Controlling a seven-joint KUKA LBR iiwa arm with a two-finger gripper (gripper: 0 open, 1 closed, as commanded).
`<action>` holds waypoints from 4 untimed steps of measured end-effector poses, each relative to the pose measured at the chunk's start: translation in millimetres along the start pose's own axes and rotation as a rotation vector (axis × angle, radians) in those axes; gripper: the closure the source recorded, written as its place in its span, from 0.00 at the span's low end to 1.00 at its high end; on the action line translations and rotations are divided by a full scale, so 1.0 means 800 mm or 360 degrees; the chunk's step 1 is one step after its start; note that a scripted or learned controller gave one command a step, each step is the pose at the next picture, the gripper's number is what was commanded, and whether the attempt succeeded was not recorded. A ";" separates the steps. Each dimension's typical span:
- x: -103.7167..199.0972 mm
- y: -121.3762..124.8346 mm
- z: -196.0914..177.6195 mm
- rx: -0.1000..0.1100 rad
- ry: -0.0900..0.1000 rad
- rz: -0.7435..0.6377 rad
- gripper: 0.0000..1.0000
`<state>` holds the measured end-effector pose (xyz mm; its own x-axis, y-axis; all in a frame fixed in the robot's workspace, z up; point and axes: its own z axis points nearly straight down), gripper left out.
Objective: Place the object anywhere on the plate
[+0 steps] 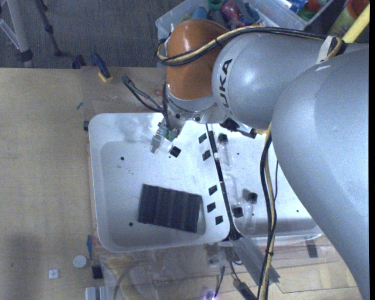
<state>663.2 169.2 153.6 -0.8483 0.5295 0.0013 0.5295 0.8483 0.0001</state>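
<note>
tan wooden bench point(41, 176) spreading across the left and near side, bearing two shallow white bins side by side. left bin point(111, 234) lying in plain sight; right bin point(287, 225) lying mostly hidden beneath the arm, touching the left one along a seam marked with small black tabs. grey arm point(304, 117) reaching in from the right and filling much of that side, orange band point(190, 55) showing above the wrist, black and yellow cables trailing along it. gripper point(159, 140) hanging over the far part of the left bin, near its far rim — too blurred and too small for telling how it is set, and nothing showing as gripped. dark ribbed rectangular plate point(170, 208) lying flat in the near half of the left bin, well apart from the gripper. small dark object point(174, 152) lying on the bin floor just beside the gripper, to its right and slightly nearer, off the plate. clear tub of colourful items point(246, 12) sitting beyond the bench at the far edge.
</note>
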 end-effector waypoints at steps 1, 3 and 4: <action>0.032 0.026 -0.204 -0.0004 -0.0006 -0.0210 1.00; -0.009 -0.027 -0.179 -0.0006 -0.0008 -0.0356 1.00; 0.020 0.006 -0.149 0.0002 -0.0001 0.0493 1.00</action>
<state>652.2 181.5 273.1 -0.6463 0.7631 0.0004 0.7631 0.6463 -0.0015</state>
